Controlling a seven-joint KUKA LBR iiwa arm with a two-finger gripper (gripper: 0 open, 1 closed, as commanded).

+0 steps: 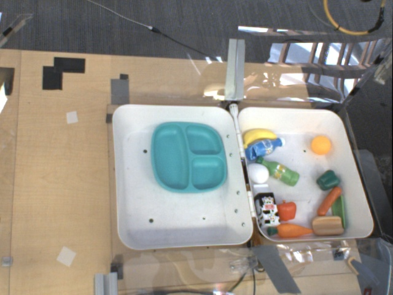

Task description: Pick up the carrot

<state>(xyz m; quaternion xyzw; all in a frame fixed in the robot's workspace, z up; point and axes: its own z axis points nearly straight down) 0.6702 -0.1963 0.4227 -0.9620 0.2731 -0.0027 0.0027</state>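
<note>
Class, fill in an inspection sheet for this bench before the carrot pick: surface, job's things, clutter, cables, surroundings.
surface: wooden bench bearing two white bins; the left bin holds a teal divided plate.
job's things: two carrot-like items in the right bin, a slanted orange piece and a flat orange piece by the near wall.
clutter: banana, green bottle, orange ball, white egg.
cables: yellow loop top right; thin dark line across the floor.
surroundings: dark carpet.
</note>
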